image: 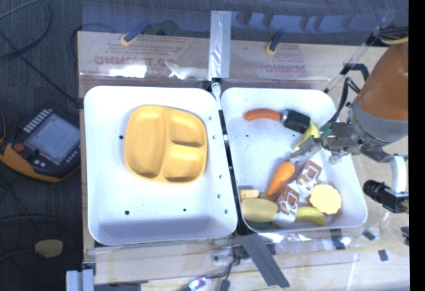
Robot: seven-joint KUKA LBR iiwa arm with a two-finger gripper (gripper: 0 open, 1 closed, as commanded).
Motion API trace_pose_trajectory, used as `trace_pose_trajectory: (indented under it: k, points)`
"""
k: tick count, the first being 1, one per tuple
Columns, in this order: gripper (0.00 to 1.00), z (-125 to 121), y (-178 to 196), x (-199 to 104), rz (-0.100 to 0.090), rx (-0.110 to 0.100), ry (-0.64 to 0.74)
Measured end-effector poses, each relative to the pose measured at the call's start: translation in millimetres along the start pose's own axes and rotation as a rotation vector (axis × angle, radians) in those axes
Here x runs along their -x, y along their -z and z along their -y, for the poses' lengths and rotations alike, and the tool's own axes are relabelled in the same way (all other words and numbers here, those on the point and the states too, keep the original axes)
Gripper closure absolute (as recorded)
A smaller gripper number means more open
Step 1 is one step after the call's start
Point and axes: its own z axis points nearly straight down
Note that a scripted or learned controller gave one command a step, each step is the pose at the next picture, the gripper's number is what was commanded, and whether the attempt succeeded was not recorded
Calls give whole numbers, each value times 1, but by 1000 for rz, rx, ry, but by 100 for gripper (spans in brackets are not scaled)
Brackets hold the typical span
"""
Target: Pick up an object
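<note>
My gripper (302, 152) hangs over the middle of the right bin (229, 150), reaching in from the right. Its two metal fingers (307, 144) stand apart, open, with nothing between them. Just below and left of the fingertips lies an orange carrot (281, 178), pointing toward the bin's front. A brown-and-white carton (299, 193) lies beside the carrot, partly under the gripper. An orange sausage (261, 115) lies at the back of the bin.
A yellow round slice (325, 198), a pale yellow-green fruit (259, 209) and a banana-like piece (311, 216) crowd the right bin's front. The left bin (99, 170) holds a yellow compartment tray (165, 143). A handheld device (46, 140) sits off the bench at left.
</note>
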Motion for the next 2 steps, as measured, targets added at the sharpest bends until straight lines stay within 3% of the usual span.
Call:
trace_pose_trajectory:
  k: [1,2]
  points:
    - [0,18,-6,35,2,2,-3]
    - [0,-82,-130,46,6,15,-4]
